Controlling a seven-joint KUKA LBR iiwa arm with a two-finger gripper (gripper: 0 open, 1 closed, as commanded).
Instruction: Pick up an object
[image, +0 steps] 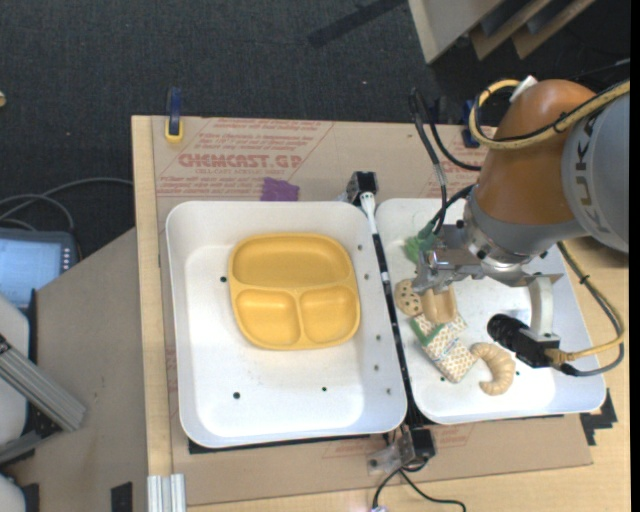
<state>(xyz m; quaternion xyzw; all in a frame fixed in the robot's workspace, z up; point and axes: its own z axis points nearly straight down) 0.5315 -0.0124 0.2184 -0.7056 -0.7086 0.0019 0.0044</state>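
Camera view: hand hovered low over right bin, finger state hidden, cannot tell. Cracker just left-below; packet below. Step: approach. Next: descend, centre, close on one object.

One camera watches me from above the bench, fixed and tilted so it looks down at a slant. It stands far enough back to take in both white bins whole, the left bin and the right bin, with dark floor along the top. My arm comes into its field from the right, large and close beneath the lens.
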